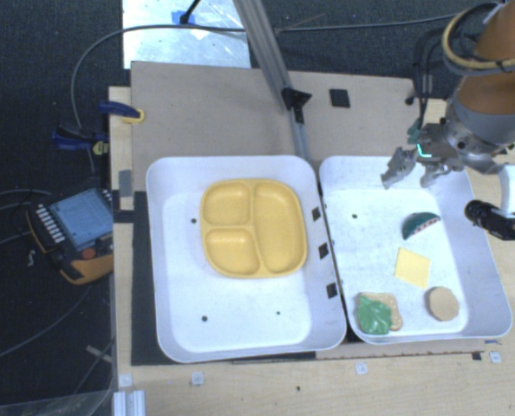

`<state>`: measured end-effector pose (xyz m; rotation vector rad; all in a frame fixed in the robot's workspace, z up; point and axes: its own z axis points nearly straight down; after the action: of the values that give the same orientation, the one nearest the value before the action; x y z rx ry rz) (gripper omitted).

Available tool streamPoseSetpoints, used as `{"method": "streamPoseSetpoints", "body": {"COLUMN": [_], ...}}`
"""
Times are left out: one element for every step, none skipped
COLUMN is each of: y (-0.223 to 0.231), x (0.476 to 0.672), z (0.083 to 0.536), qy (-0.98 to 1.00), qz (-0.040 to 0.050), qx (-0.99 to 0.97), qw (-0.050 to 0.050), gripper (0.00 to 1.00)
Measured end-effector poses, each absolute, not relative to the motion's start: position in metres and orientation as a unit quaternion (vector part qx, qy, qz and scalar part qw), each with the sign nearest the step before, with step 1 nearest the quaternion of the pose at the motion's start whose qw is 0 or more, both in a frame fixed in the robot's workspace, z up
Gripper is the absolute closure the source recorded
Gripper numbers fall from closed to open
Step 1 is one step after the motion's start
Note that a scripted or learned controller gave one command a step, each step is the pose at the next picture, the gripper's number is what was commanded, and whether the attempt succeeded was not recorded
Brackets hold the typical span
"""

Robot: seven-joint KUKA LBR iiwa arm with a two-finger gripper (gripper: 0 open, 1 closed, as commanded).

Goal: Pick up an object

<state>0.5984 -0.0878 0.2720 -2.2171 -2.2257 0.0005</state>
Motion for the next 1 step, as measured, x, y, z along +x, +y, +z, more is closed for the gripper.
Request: {"method": "streamPoseSetpoints", "body": {"y": [-0.0878], "x": [0.5989], "z": [0.2732], "qy": [-0.709], "qz": [-0.0007], "qx": [-0.706], "qw": [-0.001], "gripper": [0.00]}}
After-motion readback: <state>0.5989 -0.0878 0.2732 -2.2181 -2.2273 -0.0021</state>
